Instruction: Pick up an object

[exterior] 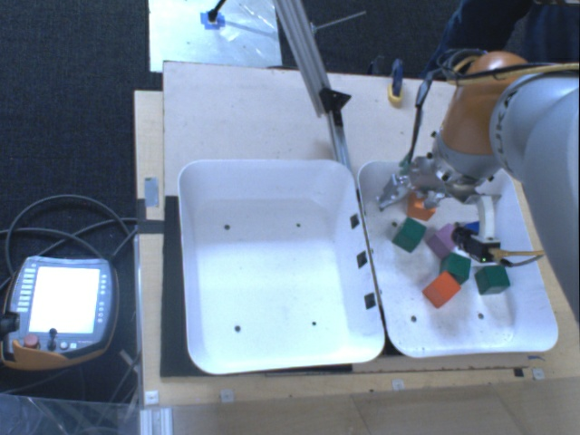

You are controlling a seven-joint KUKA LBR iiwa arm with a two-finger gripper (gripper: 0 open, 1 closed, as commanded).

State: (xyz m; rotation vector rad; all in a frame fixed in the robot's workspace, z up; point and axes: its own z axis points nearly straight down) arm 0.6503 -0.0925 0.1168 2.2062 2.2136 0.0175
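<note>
Jaws (408, 193) low in right bin (535, 333), above orange block (420, 210); whether spread or closed cannot be told.

The arm (535, 125) is cut off by the right edge. It covers the upper part of the right bin (471, 338). An orange block (420, 209) lies partly hidden beneath the claw (403, 188). Claw finger spacing is indeterminable.
</note>
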